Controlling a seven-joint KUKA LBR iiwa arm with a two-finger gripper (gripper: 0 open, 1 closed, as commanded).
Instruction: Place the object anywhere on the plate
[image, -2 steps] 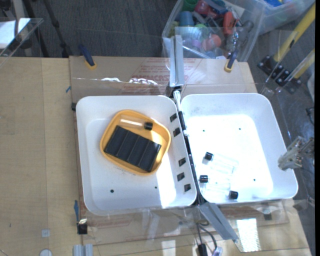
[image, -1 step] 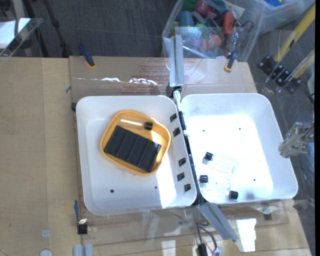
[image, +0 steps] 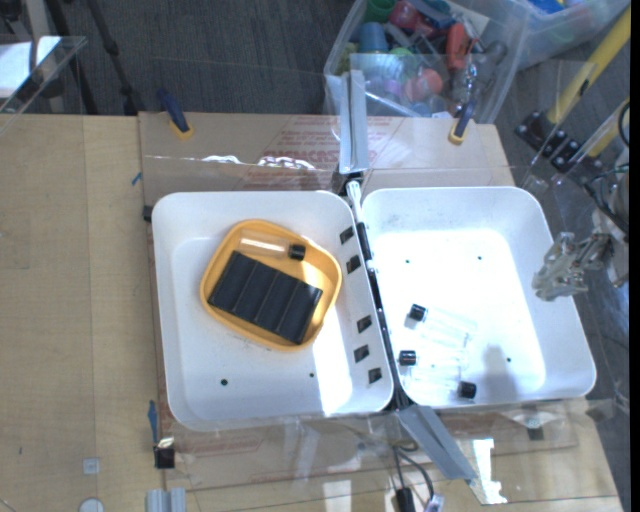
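Note:
A yellow plate (image: 222, 268) lies in the left bin (image: 180, 330). On it rest a black ribbed slab (image: 265, 296) and a small clear vial with a black cap (image: 296, 252) near the plate's far rim. In the right bin (image: 520, 240) lie three more clear vials, with black caps at the middle left (image: 416, 314), lower left (image: 406, 357) and near the front (image: 466, 390). My gripper (image: 562, 268) hangs over the right rim of the right bin, well to the right of those vials and far from the plate. Nothing shows in its grasp.
A black divider with clips (image: 362, 300) runs between the two bins. A clear box of coloured items (image: 430, 55) stands behind the bins. Cables and yellow tubing (image: 590, 110) crowd the far right, beside the arm.

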